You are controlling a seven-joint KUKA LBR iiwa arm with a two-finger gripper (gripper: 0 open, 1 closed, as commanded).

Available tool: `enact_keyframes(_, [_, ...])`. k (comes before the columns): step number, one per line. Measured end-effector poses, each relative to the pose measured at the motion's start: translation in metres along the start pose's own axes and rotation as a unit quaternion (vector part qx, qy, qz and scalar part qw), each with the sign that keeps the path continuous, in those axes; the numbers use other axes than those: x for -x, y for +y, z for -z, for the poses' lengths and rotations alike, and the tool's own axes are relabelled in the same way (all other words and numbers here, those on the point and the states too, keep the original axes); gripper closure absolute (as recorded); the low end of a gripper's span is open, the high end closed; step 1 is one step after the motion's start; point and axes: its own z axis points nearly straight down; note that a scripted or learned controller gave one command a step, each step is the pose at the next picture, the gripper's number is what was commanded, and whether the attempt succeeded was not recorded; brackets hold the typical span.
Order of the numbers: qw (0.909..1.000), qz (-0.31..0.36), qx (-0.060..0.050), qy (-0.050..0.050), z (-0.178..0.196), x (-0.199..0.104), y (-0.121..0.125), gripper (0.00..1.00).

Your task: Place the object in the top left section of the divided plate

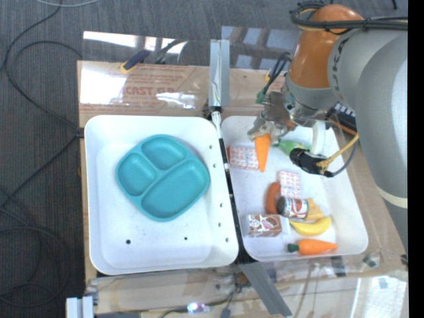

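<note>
An orange toy carrot (262, 154) hangs point-down over the upper left part of the right bin (344, 197). Its thick end sits between the fingers of my gripper (264, 132), which is shut on it. The teal divided plate (162, 175) lies in the left bin (106, 244), with two small sections at its upper left and one large section at its lower right. The gripper is to the right of the plate, across the wall between the bins.
In the right bin lie a red-and-white packet (242, 156), a green item (287, 146), a pink packet (289, 181), a sausage (272, 197), a small can (295, 207), a banana (311, 226), a carton (264, 225) and a second carrot (313, 246).
</note>
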Motion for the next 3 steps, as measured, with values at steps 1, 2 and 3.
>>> enact_keyframes(1, [0.9891,-0.148,-0.003,0.003,-0.004,-0.045,-0.083,1.0])
enact_keyframes(2, [0.97,-0.243,-0.003,0.001,-0.025,-0.125,-0.063,1.0])
enact_keyframes(3, [0.9705,-0.241,-0.006,-0.002,-0.021,-0.125,-0.064,1.0])
